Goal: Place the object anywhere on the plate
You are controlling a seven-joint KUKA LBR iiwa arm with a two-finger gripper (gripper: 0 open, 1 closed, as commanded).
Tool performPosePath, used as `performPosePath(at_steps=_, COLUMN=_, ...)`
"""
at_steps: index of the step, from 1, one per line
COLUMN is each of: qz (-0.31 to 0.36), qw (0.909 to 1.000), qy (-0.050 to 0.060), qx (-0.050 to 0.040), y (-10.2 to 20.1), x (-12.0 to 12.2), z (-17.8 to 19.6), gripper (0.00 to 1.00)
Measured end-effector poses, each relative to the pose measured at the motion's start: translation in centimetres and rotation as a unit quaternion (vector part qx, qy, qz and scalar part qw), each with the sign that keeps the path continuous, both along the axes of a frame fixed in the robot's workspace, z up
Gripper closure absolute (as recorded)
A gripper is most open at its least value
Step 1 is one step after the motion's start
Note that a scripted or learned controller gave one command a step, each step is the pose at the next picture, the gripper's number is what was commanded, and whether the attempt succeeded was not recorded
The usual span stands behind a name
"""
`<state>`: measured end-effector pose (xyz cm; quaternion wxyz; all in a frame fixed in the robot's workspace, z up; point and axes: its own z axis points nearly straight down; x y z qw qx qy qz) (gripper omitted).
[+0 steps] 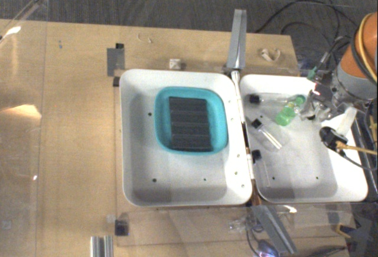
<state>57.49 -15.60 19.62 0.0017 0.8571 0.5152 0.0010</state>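
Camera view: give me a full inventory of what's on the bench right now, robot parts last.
Bins: two, white, side by side; left bin, right bin.
Plate: one, teal, dark ribbed insert, in left bin.
Green object: one, translucent green, upper part of right bin.
Clear tube: one, black-capped, in right bin beside the green object.
Bench: one, light wood.
Arm: one, grey with orange band, right edge.
End effector: one, over right bin's upper right, near the green object.
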Motion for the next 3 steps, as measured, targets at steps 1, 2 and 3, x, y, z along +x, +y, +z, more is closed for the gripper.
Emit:
performPosePath(at_steps=1, qz=0.080, qw=0.9968, qy=0.000, qx=0.0009, y=6.0, x=-6.4, z=-1.4, gripper=1.00)
performPosePath(at_steps=2, qz=0.080, qw=0.9968, qy=0.000, qx=0.0008, y=5.9, x=-6.4, z=-1.4, gripper=0.00)
performPosePath(at_steps=3, qz=0.059, qw=0.9983, qy=-0.002, qx=-0.0001, y=4.8, x=-5.0, z=14.6, gripper=0.00)
